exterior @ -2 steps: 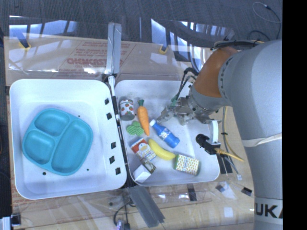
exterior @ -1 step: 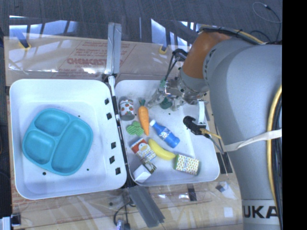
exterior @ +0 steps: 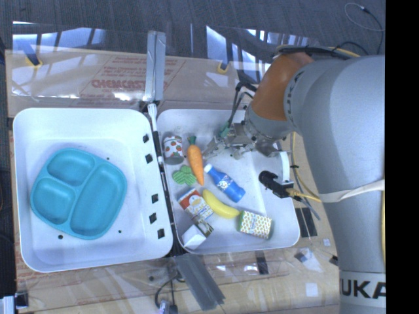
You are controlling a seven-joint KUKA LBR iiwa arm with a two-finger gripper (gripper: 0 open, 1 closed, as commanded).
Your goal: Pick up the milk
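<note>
We record a right bin [exterior: 288, 231] holding a carrot [exterior: 195, 164], taken as landmark. The milk carton [exterior: 198, 218] lies on its side below the carrot, near the bin's front wall. Just right of the carrot lies a blue bottle [exterior: 224, 183], with a banana [exterior: 220, 205] below it. The gripper [exterior: 229, 142] hovers to the carrot's upper right; its state we cannot tell. Left bin [exterior: 26, 175]: a blue tray [exterior: 78, 191].

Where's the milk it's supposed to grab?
The milk carton lies in the right bin, near its left wall, just left of the banana and below the green toy.
</note>
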